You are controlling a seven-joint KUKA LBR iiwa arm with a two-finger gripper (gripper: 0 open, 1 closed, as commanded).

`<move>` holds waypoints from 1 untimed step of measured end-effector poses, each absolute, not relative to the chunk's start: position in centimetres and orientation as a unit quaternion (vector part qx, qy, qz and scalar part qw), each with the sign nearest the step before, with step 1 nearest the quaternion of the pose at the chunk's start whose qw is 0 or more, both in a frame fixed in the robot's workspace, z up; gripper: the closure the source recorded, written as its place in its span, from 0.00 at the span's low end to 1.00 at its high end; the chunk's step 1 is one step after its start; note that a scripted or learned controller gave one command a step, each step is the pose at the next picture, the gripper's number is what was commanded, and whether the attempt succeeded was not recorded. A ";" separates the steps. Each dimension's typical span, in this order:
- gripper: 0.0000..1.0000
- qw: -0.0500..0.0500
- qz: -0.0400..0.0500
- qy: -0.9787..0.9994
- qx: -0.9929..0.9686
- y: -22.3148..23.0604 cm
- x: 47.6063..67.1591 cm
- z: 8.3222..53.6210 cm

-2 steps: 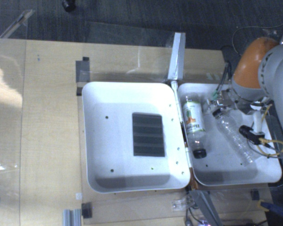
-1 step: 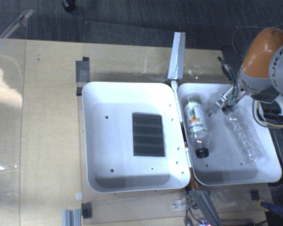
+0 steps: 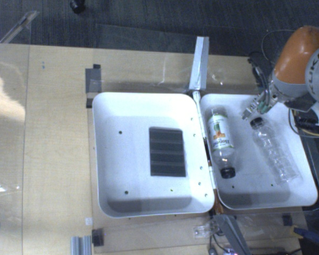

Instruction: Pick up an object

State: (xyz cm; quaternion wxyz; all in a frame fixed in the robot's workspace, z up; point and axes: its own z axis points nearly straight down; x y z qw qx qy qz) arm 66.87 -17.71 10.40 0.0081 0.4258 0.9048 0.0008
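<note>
Two clear plastic bottles, both lying on their sides in the right bin (image 3: 308, 195), lower right of the frame. Labelled bottle (image 3: 220, 141) with a green, white and orange label and a black cap, close along the bin's left wall, cap toward the bottom of the frame. Bare bottle (image 3: 274, 152), label-free and see-through, set on a slant right of the first, dark cap toward the upper left, base toward the lower right; well apart from each other.
</note>
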 end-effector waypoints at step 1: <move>0.00 -0.005 0.000 0.905 0.424 -17.3 66.5 10.1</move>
